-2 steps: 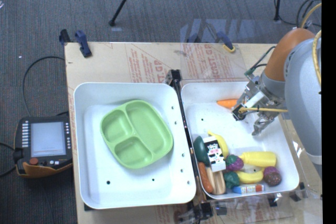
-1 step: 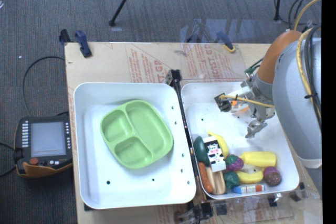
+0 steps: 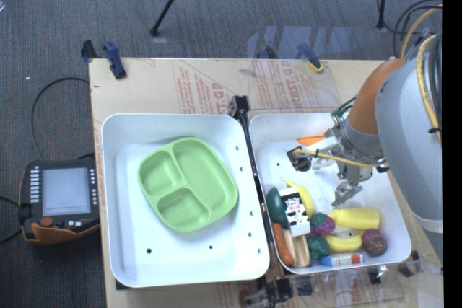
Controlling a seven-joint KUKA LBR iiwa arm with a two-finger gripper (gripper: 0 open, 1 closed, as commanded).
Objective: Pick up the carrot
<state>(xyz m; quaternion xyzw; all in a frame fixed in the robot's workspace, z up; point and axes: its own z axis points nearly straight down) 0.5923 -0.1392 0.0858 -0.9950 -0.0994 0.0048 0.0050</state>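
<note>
crowded toys fill the right bin's (image 3: 401,227) six o'clock edge, carrot (image 3: 312,141) up at twelve, gripper (image 3: 345,192) hovering empty mid-bin, fingers slightly parted; reach step, next move shifts toward eleven.

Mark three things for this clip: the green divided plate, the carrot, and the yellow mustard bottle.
green divided plate (image 3: 189,184): camera view, on the ridge where its compartments meet, in the left bin.
carrot (image 3: 312,141): camera view, on its visible orange body, at the right bin's far side.
yellow mustard bottle (image 3: 356,218): camera view, mid-body, lying on its side.
</note>
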